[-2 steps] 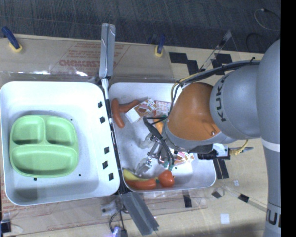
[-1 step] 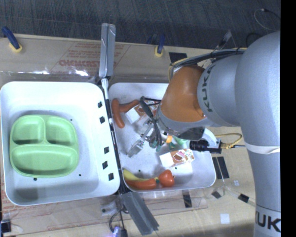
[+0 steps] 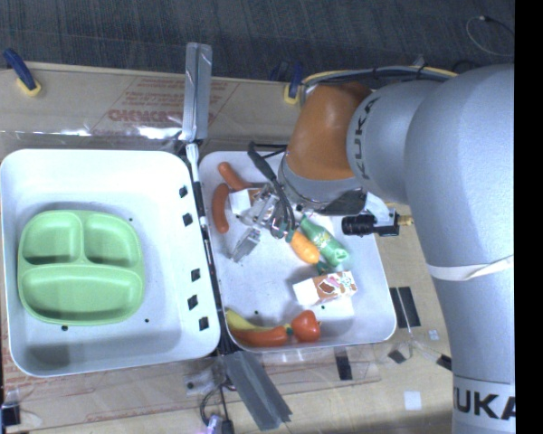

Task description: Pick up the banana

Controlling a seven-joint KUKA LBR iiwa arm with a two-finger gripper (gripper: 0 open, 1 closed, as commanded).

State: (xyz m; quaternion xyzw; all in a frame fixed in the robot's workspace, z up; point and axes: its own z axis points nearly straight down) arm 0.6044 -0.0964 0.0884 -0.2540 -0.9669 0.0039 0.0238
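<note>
Task not started as far as pickup goes: banana (image 3: 238, 319) lies untouched at about 7 o'clock in the right bin (image 3: 380, 319), against the near wall, only its yellow end showing, the rest tucked behind a red pepper (image 3: 264, 336) that touches it. A tomato (image 3: 307, 326) sits just beside that at 6 o'clock.

Gripper (image 3: 253, 227) is low over the bin at roughly 10 o'clock, well apart from the banana, tips pointing toward 8 o'clock. Fingers look slightly apart with nothing between them.

Clutter near the gripper: 2 sausages (image 3: 221, 208) at 11 o'clock, a carrot (image 3: 304, 246) and green bottle (image 3: 327, 245) near centre, a small carton (image 3: 327, 290) at 5 o'clock. Left bin (image 3: 163, 333) has 1 green divided plate (image 3: 80, 265).

Left to do, my read: travel toward 7 o'clock, descend, close, lift. Risk: pepper crowds the banana, wall limits finger room.
</note>
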